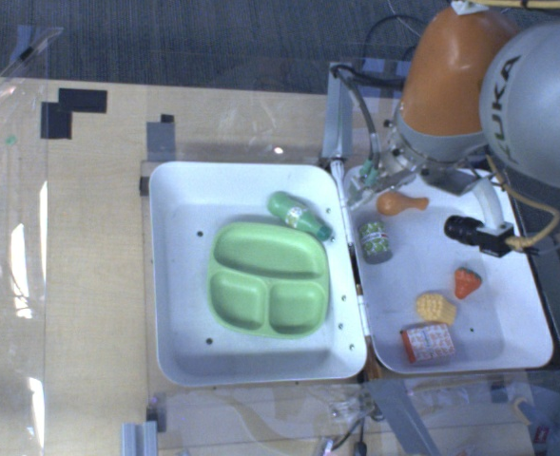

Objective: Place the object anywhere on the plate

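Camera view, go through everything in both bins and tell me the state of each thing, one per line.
Plate: in left bin, nothing in its compartments.
Green bottle: lying on its side at the plate's upper rim.
Can: upright, right bin.
Drumstick: lying flat.
Strawberry: lying flat.
Corn: lying flat.
Red box: lying tilted.
Gripper: above right bin's upper left corner.

You see a pale green plate (267, 280) in the white left bin (180, 255), and a green bottle (299, 214) at its edge. In the white right bin (517, 302) you see an orange drumstick (400, 202), a can (376, 242) with a green dotted label, a red strawberry (466, 282), a yellow corn piece (434, 306) and a red box (428, 343). The arm (527, 93) is grey with an orange band. The bench (89, 302) is light wood.
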